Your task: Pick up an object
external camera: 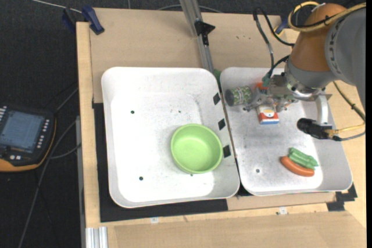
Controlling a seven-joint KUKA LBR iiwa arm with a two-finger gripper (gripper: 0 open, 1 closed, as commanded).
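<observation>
Over the right bin (334, 174), the gripper (268, 106) is hanging low from the grey arm (349, 38), whose orange band (314, 43) is showing just above the wrist. Directly under the gripper a small red, white and blue box (268, 118) is sitting on the bin floor, with the metal fingers reaching down around its top. Whether the fingers are spread or pinching the box cannot be told from this slant, since the wrist body is covering them.

Just to the left of the gripper, a small greenish can (238, 95) is lying on its side near the bin's upper left corner, close enough to be crowding that side of the box. Toward the bin's lower right, an orange carrot-like piece (297, 167) and a green pod-like piece (303, 158) are lying touching each other, well apart from the gripper. A black cylinder (313, 128) mounted beside the wrist is jutting out over the bin between the box and those two pieces, with a yellow cable trailing off it.

In the left bin (133, 90), a light green bowl (196, 148) is standing upright near the lower right corner, beside the wall that divides the bins. A metal pole (189, 3) is slanting across the bench (145, 38) above the two bins.
</observation>
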